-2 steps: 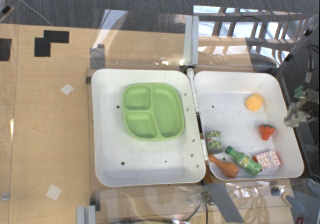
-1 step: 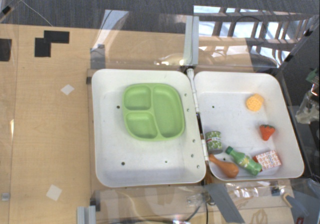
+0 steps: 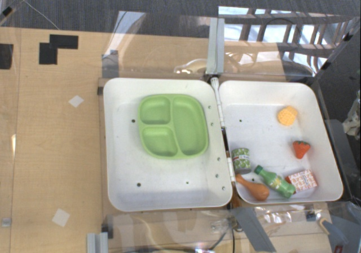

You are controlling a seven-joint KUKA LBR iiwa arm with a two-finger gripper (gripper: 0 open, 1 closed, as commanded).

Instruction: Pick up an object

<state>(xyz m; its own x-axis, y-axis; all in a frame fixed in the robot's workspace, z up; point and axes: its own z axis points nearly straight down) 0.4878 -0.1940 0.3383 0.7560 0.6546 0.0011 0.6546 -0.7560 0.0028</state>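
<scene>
- In the right bin (image 3: 265,102), nearest along its 6 o'clock wall, a brown drumstick (image 3: 252,188) lies at about 7 o'clock.
- A green bottle (image 3: 274,182) lies tilted just at the drumstick's 3 o'clock; whether they touch, I cannot tell.
- A red-and-white carton (image 3: 303,180) sits at the bottle's 3 o'clock, close by its cap end, near the bin's 5 o'clock corner.
- A small green can (image 3: 241,159) stands at the drumstick's 11 o'clock, against the bin's 9 o'clock wall.
- A strawberry (image 3: 301,148) lies at the carton's 12 o'clock, apart from it.
- A yellow round piece (image 3: 287,116) rests farther off, toward the bin's 2 o'clock.
- The left bin (image 3: 121,178) holds a green divided plate (image 3: 172,126) near its middle.
- My claw's state: I cannot tell.
</scene>
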